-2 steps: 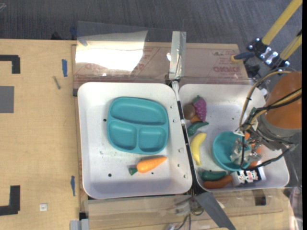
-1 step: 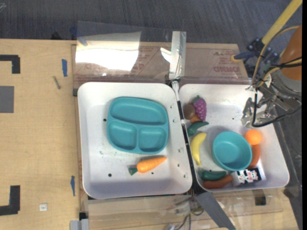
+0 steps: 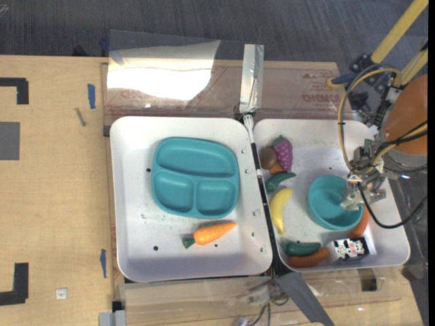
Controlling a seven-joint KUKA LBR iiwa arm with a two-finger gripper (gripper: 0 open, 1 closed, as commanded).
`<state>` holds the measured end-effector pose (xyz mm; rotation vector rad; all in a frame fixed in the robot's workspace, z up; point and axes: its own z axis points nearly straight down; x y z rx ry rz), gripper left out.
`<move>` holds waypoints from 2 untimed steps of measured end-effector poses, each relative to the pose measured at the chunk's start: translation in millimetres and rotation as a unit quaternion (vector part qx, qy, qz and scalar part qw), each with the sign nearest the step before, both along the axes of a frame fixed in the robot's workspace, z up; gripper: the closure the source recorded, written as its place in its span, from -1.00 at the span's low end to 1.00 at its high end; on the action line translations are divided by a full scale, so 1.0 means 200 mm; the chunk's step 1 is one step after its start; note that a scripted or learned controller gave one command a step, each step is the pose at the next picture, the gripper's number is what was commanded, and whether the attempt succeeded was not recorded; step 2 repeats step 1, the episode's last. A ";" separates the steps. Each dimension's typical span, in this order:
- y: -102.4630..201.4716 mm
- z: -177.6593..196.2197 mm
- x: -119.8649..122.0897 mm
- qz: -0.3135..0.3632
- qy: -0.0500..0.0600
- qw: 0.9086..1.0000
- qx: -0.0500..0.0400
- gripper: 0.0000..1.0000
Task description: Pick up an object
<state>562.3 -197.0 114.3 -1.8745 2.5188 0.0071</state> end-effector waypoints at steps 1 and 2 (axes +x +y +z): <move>0.20 0.53 0.54 0.081 -0.009 0.997 -0.002 1.00; 0.20 0.53 0.54 0.081 -0.009 0.997 -0.002 1.00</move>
